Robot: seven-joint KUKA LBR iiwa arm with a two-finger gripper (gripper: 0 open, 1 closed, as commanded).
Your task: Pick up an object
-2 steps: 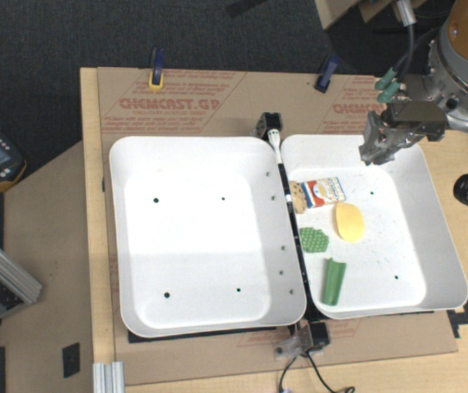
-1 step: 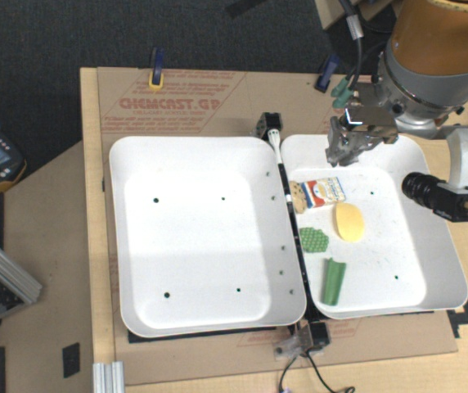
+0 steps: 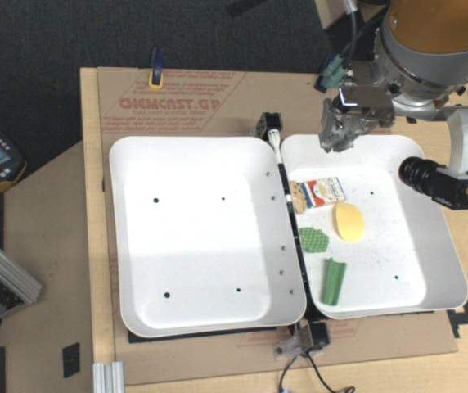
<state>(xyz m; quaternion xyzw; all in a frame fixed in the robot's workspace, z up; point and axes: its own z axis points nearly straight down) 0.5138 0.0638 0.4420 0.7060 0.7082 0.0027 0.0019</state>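
Nearest the lens, at the bottom edge, a small black clamp w/ trailing cable (image 3: 312, 342) is seen by the seam where both bins meet. Just above it the green stick-like block (image 3: 334, 281) is spotted, lying near-upright in the right bin (image 3: 430, 260), close to that bin's near rim. Up from there a green bumpy round piece (image 3: 313, 239) is noted, hard against the bin's left wall, and just beside it to the right the yellow oval object (image 3: 349, 222) is found, lying flat. A small printed packet, red/white/blue (image 3: 317, 192), is seen farther back, tilted, its corner near the yellow oval; whether they touch can't be told. Left bin (image 3: 136, 219) is seen alongside, white, w/ a few dark dots on its floor. Both bins are carried on a cardboard sheet (image 3: 177, 92) w/ red lettering, laid on the desk. End effector (image 3: 338, 140) is held over the far rim of the right bin, well apart from all four items, nothing gripped between the fingers; how far open they are can't be told from this angle. Grey arm w/ orange band (image 3: 434, 15) is seen top right.
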